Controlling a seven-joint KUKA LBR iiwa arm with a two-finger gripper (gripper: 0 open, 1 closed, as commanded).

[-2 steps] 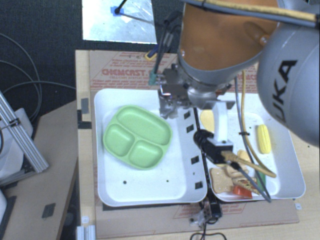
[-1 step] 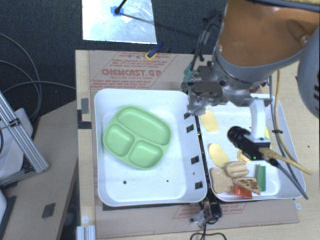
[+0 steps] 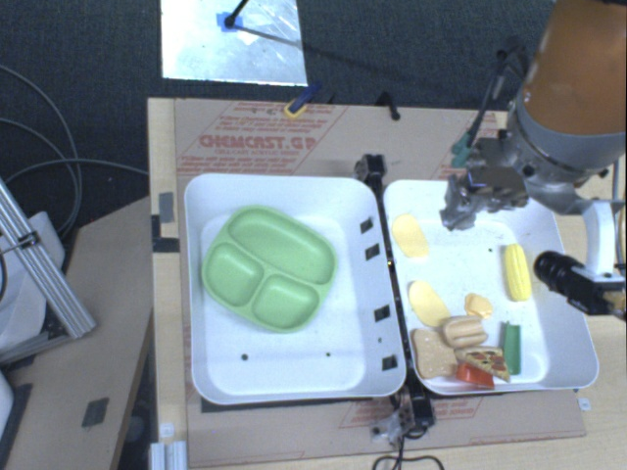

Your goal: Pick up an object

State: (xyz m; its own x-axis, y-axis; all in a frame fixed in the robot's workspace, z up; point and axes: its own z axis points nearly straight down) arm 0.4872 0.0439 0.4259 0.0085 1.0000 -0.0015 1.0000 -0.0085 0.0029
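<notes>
From my station, the gripper [image 3: 458, 215] hung over the back of the right bin [image 3: 578, 355]; I could not tell its state. Toy food lay loose there: a corn cob [image 3: 516, 271] and a hot dog [image 3: 463, 332]. The left bin [image 3: 217, 199] held a green divided plate [image 3: 268, 267]

Grey arm [image 3: 573, 145] with broad orange band; dark metallic tool [image 3: 460, 213], perhaps cabled

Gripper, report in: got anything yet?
Gripper above right bin, nothing seen held. Nearest: yellow piece. Toy food cluttered near front.
</notes>
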